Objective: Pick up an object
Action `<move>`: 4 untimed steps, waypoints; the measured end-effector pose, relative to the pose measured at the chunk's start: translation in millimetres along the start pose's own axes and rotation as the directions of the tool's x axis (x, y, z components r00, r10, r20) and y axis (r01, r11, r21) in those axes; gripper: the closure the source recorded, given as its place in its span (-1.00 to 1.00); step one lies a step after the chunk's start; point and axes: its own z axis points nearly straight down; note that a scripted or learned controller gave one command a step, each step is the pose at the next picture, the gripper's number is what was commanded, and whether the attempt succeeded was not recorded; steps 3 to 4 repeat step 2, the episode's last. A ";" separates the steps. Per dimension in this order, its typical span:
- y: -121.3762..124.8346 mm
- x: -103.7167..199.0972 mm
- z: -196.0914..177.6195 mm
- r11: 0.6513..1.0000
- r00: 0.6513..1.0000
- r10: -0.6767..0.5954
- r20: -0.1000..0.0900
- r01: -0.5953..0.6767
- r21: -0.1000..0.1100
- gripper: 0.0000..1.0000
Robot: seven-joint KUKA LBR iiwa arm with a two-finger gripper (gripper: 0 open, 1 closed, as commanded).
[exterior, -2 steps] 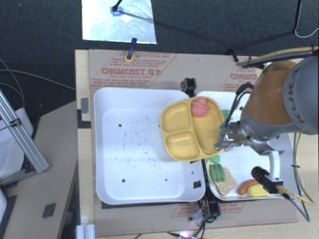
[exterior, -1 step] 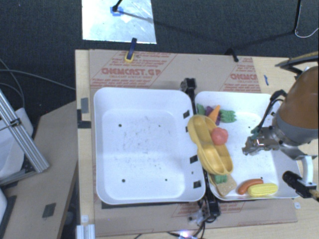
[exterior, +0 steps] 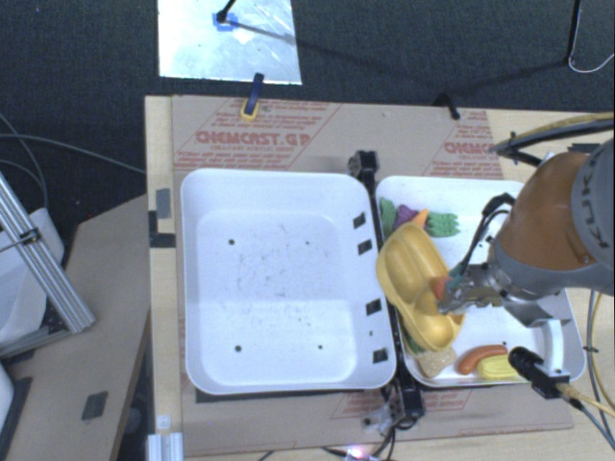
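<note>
Two shallow white bins sit side by side on the bench, the left bin (exterior: 279,277) at nine o'clock from the right bin (exterior: 480,192). The arm (exterior: 553,224), grey with an orange-brown swell at its upper part, reaches in from three o'clock and covers much of the right bin's far side. Its claw (exterior: 452,296) points toward nine o'clock and ends right at the edge of a large yellow banana-shaped toy (exterior: 415,277).

That yellow toy lies in the right bin against the wall shared with the left bin, running from about twelve o'clock down to six o'clock along the divider. It lies at nine o'clock from the claw, touching or nearly touching the tips; whether the claw is spread or pressed together cannot be told, since the tips blur into the toy and a small reddish patch beside them.

At twelve o'clock from the yellow toy lie a purple piece (exterior: 409,215) and a green leafy piece (exterior: 442,225), close together. At six o'clock from the claw, near the bin's front wall, rests an orange sausage-shaped toy (exterior: 478,357), with a tan block (exterior: 434,362) just beside it toward nine o'clock.
</note>
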 end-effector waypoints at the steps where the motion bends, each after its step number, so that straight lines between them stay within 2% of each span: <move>1: 6.4 -4.9 12.0 1.000 1.000 0.004 0.010 -0.004 -0.028 1.00; 2: 3.1 79.4 -87.4 1.000 1.000 -0.008 -0.001 0.008 -0.014 1.00; 4: 3.1 79.4 -87.4 1.000 1.000 -0.008 -0.001 0.008 -0.014 1.00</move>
